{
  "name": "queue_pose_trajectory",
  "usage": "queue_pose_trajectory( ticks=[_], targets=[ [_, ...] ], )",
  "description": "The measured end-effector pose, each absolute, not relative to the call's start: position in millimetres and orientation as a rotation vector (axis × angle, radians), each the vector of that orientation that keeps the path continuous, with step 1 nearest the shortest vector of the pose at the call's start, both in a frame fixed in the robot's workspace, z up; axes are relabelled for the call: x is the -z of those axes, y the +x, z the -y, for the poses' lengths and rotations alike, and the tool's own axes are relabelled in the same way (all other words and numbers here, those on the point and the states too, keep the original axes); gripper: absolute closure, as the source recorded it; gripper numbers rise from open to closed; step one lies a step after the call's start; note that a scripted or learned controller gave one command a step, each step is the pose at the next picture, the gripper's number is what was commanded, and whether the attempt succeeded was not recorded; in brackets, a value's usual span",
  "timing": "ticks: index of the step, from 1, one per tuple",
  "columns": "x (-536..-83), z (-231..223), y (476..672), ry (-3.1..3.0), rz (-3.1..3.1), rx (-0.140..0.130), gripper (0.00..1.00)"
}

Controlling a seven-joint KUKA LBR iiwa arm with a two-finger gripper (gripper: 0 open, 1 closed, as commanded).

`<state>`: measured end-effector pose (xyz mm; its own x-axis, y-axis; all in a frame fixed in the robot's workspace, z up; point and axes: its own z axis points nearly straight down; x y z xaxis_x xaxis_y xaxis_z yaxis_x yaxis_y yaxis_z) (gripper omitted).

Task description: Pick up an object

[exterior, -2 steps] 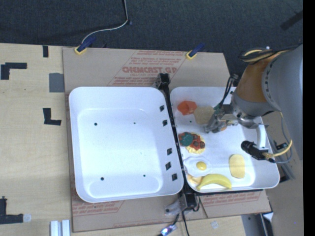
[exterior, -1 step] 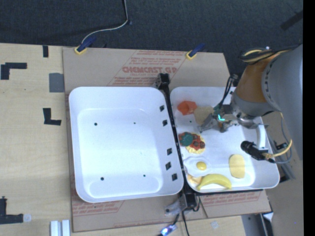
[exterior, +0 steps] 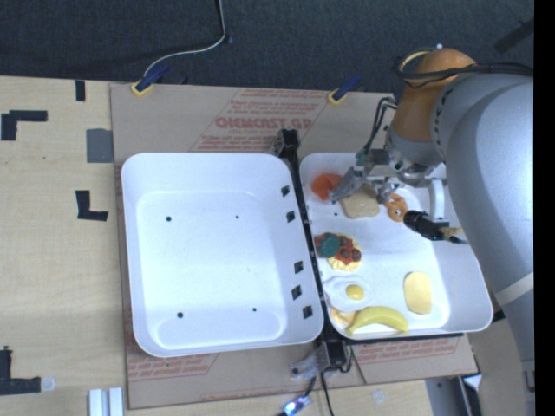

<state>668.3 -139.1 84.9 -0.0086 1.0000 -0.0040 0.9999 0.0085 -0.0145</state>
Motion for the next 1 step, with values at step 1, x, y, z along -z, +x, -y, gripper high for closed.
queue_pose_trajectory(
  ticks=[1],
  targets=[
    [-85.0,174.0,650.4,-2.222,2.222,-0.002,0.00]
  ],
)
